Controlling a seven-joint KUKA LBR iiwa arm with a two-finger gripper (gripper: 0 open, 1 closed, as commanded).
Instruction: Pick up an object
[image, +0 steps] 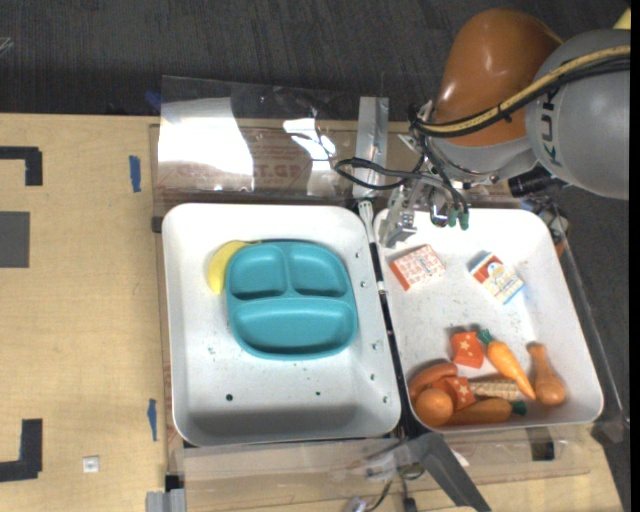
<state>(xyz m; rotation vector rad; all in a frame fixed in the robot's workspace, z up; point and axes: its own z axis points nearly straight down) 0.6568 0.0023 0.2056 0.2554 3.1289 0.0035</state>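
Two shallow white plastic bins sit side by side on the table: left bin (190, 400), right bin (570, 300). Grey arm w/ orange band (500, 60) enters at approx 1 o'clock. Teal three-compartment plastic tray (290, 298) lies mid left bin, covering part of a yellow piece (218, 262) at its 10 o'clock. Pincer (408, 215) hangs over right bin's 11 o'clock corner; open or closed, can't tell. Toy carrot (508, 366) & other toy food cluster at 6 o'clock of right bin. Red-white card packet (417, 267) lies just below pincer; blue-red small box (497, 277) at its 3 o'clock.
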